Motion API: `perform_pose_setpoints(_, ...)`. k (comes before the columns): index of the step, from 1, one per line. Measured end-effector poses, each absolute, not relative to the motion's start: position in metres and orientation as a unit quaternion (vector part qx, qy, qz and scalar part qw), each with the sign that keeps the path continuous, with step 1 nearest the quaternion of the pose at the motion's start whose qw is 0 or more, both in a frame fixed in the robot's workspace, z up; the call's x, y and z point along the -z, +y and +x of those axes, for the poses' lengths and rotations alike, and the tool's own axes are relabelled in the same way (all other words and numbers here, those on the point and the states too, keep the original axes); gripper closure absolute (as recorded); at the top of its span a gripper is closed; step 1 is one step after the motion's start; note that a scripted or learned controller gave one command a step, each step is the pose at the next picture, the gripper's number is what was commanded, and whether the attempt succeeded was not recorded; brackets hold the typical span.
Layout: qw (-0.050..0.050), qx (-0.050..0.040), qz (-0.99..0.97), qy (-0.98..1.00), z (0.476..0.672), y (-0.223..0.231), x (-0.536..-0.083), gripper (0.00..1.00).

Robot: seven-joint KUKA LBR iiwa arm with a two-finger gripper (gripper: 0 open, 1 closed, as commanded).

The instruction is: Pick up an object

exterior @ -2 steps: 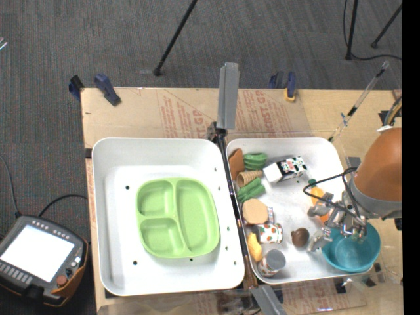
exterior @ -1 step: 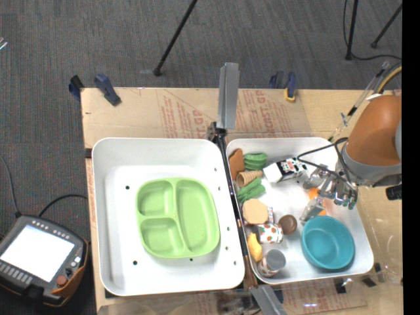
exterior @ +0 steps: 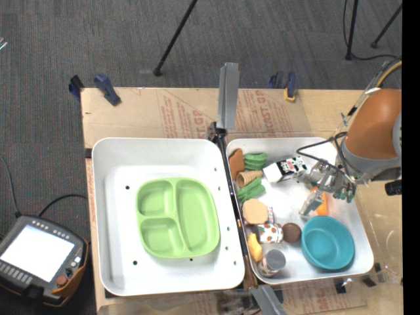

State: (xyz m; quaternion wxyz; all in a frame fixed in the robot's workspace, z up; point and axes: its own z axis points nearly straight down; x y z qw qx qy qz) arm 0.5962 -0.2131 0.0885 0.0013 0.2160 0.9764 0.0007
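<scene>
Smooth round teal bowl point(exterior: 327, 242) beside claw point(exterior: 314, 204); green sectioned tray point(exterior: 177, 217).

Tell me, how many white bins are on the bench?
2. The left bin holds a green divided plate; the right bin holds the small objects and a blue bowl.

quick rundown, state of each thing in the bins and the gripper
green tray: upright, lying flat in the left bin, compartments bare
blue bowl: upright, right bin, nothing inside
gripper: low over the right bin, just above the bowl
toy foods: piled along the right bin's left side
orange piece: beside the gripper
</scene>
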Motion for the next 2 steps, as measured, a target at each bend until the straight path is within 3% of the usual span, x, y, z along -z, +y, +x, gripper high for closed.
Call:
perform_pose_setpoints(1,0.001,-0.0029,0.267,0.964,0.532,-0.182,-0.088,0.0)
perform_pose_setpoints(2,0.001,-0.0006,0.251,0.968,0.605,-0.187,-0.088,0.0)
